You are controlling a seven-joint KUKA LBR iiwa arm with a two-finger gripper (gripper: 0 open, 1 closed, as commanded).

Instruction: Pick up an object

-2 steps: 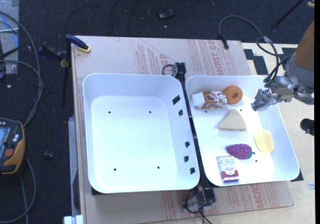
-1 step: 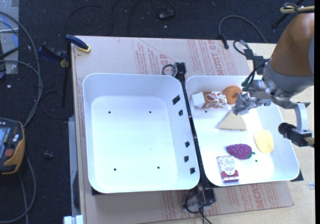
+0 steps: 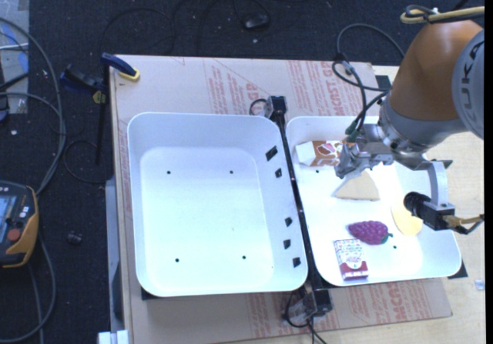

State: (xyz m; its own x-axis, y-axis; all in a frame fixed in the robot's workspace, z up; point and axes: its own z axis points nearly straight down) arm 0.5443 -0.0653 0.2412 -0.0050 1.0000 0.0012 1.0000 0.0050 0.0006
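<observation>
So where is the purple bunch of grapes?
The purple bunch of toy grapes lies in the right white bin, just below the pale wedge and above the small red-and-white box.

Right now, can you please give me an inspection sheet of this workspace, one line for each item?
Surface: bench covered with printed cardboard, bearing the left bin and the right bin side by side.
Job's things: in the right bin, a pale wedge, purple grapes, a yellow piece, a small carton near the front edge, and a brown-and-white packet at the back.
Clutter: clamp with a yellow tip at the bench's far left corner.
Grippers: gripper sits low over the wedge's upper tip; I cannot tell whether it holds anything.
Cables: black cables loop near the arm; more lie on the floor.
Surroundings: dark carpet, yellow device at left.
</observation>
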